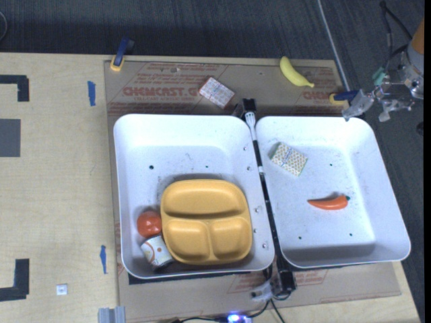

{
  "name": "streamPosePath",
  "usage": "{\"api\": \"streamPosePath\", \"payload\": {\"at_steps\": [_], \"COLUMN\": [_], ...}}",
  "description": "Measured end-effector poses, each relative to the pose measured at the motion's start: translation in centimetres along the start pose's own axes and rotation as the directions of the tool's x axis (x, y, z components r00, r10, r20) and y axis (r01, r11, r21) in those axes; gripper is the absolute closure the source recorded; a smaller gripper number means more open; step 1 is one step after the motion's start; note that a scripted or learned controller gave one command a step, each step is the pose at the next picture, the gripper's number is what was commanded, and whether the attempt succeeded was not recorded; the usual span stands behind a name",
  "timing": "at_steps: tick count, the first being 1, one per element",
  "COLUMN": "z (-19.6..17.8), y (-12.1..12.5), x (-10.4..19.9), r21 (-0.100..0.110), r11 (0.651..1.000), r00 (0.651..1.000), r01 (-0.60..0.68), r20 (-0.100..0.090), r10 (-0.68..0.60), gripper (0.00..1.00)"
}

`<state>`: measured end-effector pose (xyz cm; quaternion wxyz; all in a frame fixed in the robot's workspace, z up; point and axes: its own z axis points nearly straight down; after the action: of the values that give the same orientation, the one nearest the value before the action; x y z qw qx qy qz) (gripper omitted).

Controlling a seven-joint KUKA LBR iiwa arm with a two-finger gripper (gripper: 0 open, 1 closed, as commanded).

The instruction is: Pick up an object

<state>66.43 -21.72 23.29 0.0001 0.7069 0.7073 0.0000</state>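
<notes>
Your nearest candidate is the orange chili pepper (329,202), lying flat on the floor of the right bin (377,244), well apart from the small patterned packet (289,159) near that bin's upper left. The left bin (124,180) holds a yellow divided tray (205,219), with a red ball (149,223) and a small can (156,251) pressed against the tray's left side. A banana (295,73) and a second packet (216,92) lie outside on the board.

The gripper (377,103) hangs above the right bin's far right corner, holding nothing; its opening cannot be judged at this size.

Risks, in my judgement: the pepper is low and slender, so the tool may close above it or nudge it aside. The ball and can are crowded; a descent there risks striking the tray.
</notes>
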Motion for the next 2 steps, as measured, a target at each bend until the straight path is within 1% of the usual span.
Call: {"api": "streamPosePath", "payload": {"at_steps": [1, 2], "z": [12.5, 12.7], "y": [-5.2, -8.4], "x": [-0.3, -0.6], "r21": [-0.016, -0.026], "r11": [1.000, 1.000], "r00": [1.000, 1.000], "r01": [0.005, 0.006], "r20": [0.002, 0.007], "r10": [-0.005, -0.006], "gripper": [0.00, 0.00]}}
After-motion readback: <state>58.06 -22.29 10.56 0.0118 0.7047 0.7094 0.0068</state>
